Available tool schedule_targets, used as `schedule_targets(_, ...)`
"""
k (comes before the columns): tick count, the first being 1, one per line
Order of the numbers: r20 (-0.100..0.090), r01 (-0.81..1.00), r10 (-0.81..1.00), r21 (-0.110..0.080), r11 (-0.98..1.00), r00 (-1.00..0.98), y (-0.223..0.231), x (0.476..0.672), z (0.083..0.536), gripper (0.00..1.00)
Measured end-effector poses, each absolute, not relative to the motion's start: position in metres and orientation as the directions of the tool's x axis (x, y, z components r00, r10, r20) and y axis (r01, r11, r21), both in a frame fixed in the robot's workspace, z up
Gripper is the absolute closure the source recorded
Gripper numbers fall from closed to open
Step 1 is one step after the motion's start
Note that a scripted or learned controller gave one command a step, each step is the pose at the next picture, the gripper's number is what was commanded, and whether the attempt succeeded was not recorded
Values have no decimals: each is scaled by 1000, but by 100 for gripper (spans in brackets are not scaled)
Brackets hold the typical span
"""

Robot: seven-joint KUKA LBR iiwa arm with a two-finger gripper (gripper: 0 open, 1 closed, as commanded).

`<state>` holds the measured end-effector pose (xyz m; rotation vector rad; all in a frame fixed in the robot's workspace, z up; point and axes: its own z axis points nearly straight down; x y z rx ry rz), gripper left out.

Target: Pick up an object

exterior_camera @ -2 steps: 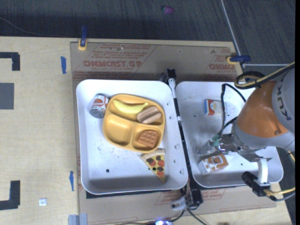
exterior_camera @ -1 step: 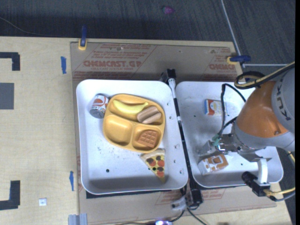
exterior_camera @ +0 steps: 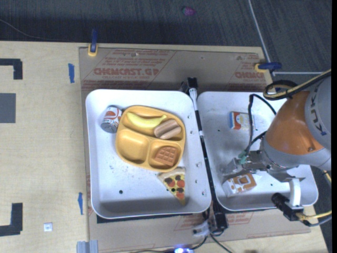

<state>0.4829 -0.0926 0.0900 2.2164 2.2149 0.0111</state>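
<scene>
You have the pale wooden tabletop (exterior_camera: 42, 157) carrying a brown cardboard sheet (exterior_camera: 158, 65), and on that sit the two shallow white plastic bins, the left bin (exterior_camera: 100, 194) and the right bin (exterior_camera: 221, 104), side by side. Your grey arm with its orange band (exterior_camera: 295, 130) reaches in from the right over the right bin. In the left bin lies a yellow plastic sectioned tray (exterior_camera: 131, 146) holding a toy banana (exterior_camera: 143, 120), a hot dog (exterior_camera: 168, 129) and a waffle (exterior_camera: 165, 155); a small drink can (exterior_camera: 110, 119) touches its upper left edge, and a toy pizza slice (exterior_camera: 175, 184) lies just below it. The end effector (exterior_camera: 237, 167) sits low in the right bin, just above a small orange-and-white carton (exterior_camera: 242, 183); you cannot tell how far it is open. A second small white-and-blue carton (exterior_camera: 239, 120) lies well apart, near the bin's far side.
</scene>
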Motion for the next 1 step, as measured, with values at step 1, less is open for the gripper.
schedule_targets(1,-15,1000,1000,23,-6,6,-98,485,101,100)
